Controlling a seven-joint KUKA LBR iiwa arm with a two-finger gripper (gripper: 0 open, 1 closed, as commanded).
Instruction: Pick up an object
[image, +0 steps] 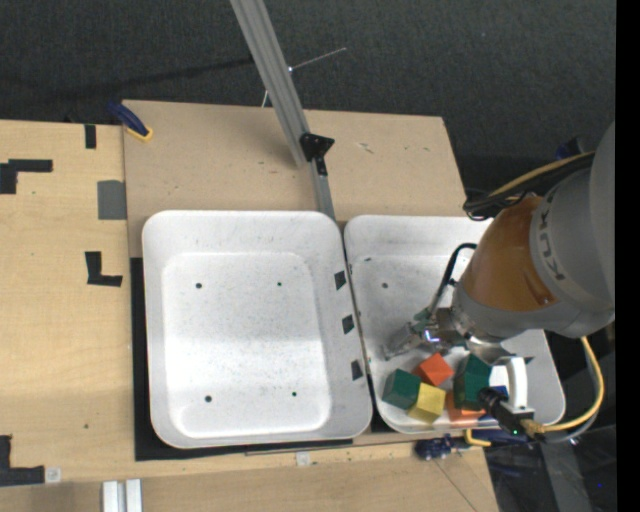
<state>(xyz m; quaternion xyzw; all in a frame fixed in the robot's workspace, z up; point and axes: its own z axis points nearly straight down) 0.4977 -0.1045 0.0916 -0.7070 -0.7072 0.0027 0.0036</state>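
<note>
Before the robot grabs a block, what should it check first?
1. Blocks in the right bin: ok, a green block, yellow block and orange block sit bunched at its near end.
2. Gripper over that pile: ok, beside the orange block.
3. Jaws open or shut: cannot tell.
4. Room around one block: not ok, they touch.
5. Something already held: cannot tell.

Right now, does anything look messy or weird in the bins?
Nothing broken or spilled. The blocks are bunched in the right bin's near corner: a green block, yellow block and orange block crowded together beside the arm.
</note>
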